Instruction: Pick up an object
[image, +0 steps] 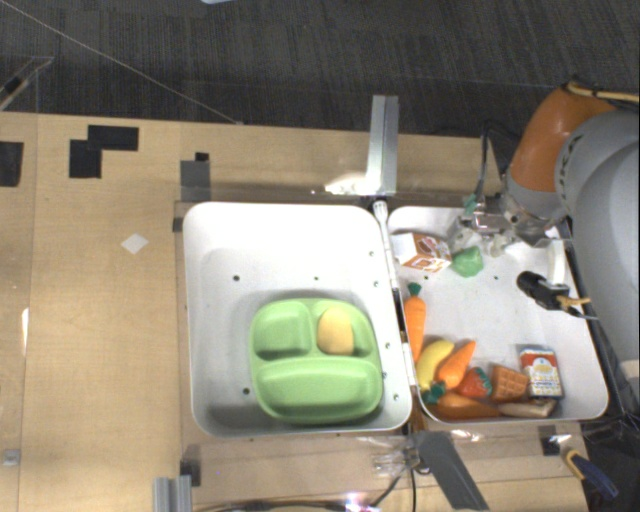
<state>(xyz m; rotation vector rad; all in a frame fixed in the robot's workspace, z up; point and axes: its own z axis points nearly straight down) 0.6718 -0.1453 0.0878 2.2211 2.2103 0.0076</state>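
My gripper (478, 228) hangs over the back of the right bin (500, 315). A small green object (467, 262) sits just below it, touching or nearly touching; whether it is gripped is unclear. Left of that lies a red-and-white snack packet (427, 256). A long carrot (414, 322) lies along the bin's left wall. At the front of the bin, a banana (432, 360), a short carrot (457, 362), a red piece (473, 384), a waffle (509, 381) and a small can (541, 370) are crowded together.
The left bin (230, 250) holds a green divided plate (315, 390) with a yellow round fruit (337, 330) in its upper right compartment. A metal post (383, 150) stands behind the wall between the bins. Bare white floor lies mid right bin.
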